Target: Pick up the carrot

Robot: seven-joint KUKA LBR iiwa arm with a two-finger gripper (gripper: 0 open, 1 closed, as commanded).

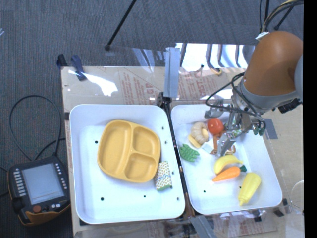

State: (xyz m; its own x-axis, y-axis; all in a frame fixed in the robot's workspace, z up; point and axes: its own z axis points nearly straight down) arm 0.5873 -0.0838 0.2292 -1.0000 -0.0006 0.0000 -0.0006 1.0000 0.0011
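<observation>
The carrot lies in the right bin, toward its near side, a short orange cone with its tip pointing left and a dark green stub at its right end. A banana sits just above it and seems to touch it along the upper edge; a yellow corn cob rests close by on the lower right.

Further back in the same bin are a red tomato, a pale lumpy piece and a green leafy item. The left bin holds a yellow divided plate and a small patterned packet.

The gripper hangs over the right bin just behind the banana, short of the carrot. Its fingers point down with a narrow gap between them, and nothing sits in that gap. I judge this the approach step: no grasp is made yet. The next move calls for a shift toward the near side (past the banana) and a descent across the carrot's thick middle, avoiding both neighbours.
</observation>
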